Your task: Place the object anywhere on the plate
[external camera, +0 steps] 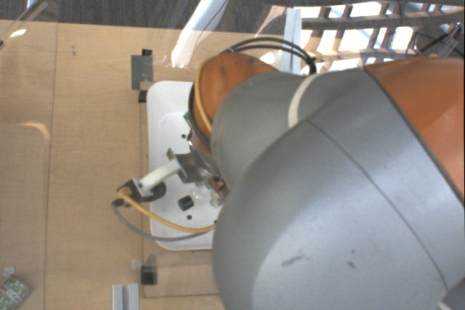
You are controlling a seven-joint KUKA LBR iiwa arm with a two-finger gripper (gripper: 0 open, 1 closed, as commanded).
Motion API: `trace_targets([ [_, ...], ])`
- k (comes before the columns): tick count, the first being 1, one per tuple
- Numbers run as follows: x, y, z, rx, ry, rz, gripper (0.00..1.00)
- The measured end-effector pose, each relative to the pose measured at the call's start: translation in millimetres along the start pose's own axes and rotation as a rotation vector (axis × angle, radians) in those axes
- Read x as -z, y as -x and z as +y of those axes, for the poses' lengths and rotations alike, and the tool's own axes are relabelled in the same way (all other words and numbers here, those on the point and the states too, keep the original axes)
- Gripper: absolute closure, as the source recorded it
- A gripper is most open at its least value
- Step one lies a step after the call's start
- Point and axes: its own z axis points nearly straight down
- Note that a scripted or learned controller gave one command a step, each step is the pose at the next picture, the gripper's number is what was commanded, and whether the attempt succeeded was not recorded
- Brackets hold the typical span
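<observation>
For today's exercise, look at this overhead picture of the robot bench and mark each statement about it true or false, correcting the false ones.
1. The arm fills much of the picture's right side. True.
2. The white bin sits on a black metal surface. False: it sits on a light wooden bench.
3. A yellow cable curves over the bin's lower part. True.
4. The arm is blue all over. False: it is grey with orange sections.
5. A small dark object lies in the bin. True.

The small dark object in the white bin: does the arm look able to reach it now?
Probably yes: the small dark object lies uncovered in the white bin, close beside the arm.
</observation>
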Motion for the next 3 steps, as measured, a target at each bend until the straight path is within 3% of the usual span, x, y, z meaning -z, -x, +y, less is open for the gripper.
trace_targets([
  [1,1,0,0,0.0,0.0,0.002,0.0],
  [2,-15,57,109,-0.277,-0.001,0.0,0.0],
  [3,-5,55,108,-0.268,-0.002,0.002,1.0],
])
